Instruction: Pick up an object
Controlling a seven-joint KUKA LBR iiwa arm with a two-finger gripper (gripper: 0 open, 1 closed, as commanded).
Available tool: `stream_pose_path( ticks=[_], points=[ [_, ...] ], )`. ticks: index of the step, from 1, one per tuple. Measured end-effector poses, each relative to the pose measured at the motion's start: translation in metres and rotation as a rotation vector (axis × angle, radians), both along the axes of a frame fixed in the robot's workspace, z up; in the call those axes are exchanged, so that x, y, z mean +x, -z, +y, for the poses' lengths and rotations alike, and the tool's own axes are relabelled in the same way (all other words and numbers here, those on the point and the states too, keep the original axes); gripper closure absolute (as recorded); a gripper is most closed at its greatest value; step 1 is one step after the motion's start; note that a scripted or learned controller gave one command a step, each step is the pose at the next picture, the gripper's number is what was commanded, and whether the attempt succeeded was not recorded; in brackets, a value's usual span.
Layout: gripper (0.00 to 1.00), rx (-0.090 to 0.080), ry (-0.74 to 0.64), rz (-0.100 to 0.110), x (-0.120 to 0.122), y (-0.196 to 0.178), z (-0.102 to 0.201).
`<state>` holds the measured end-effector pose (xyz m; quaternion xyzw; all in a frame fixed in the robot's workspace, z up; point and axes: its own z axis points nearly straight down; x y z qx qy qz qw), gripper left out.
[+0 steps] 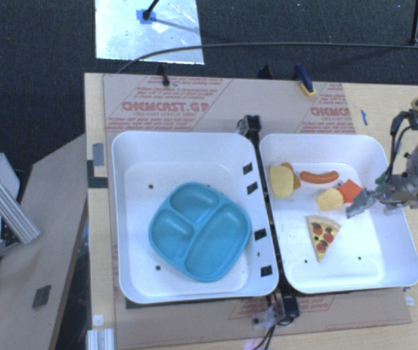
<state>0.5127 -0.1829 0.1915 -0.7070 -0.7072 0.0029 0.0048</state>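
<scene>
Pizza slice [323, 235] lies nearest, untouched in right bin [398, 268]; gripper [360, 204] beside orange block [349, 190], grip state unclear. Nothing lifted yet.

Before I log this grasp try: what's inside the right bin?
The right bin holds a pizza slice, sausage, yellow pieces and an orange block. The gripper hides little.

Both white bins [194, 148] look smooth glossy plastic, like the blue plate [200, 230]; the bench [384, 104] looks matt wood.
</scene>
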Motion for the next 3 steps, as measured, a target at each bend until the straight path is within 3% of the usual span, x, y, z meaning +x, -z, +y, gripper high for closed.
stream_pose_path(
  ticks=[1, 3],
  points=[
    [0.0, -0.003, -0.004, -0.012, 0.003, -0.006, 0.0],
    [0.0, -0.002, 0.0, -0.016, 0.008, 0.102, 0.007]
  ],
)
